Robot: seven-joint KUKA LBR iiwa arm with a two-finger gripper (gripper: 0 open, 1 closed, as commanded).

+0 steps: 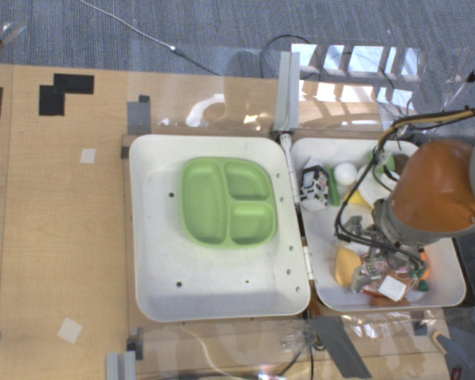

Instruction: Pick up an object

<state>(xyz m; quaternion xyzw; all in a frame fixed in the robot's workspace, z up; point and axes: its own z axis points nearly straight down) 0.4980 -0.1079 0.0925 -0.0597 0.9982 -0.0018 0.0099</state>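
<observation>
We view two white bins from above. The left bin point(154, 291) holds a green divided plate point(226, 202) near its centre. Over the right bin point(453, 290), the arm's orange band point(437, 187) sits at about 3 o'clock, with the gripper point(380, 269) lowered toward 5 o'clock among a yellow object point(346, 266) and a red-and-white packet point(389, 290) (whether it is released or clenched we cannot tell). A white ball point(345, 172) and a black-and-white item point(316, 186) lie toward 11 o'clock of this bin.
</observation>
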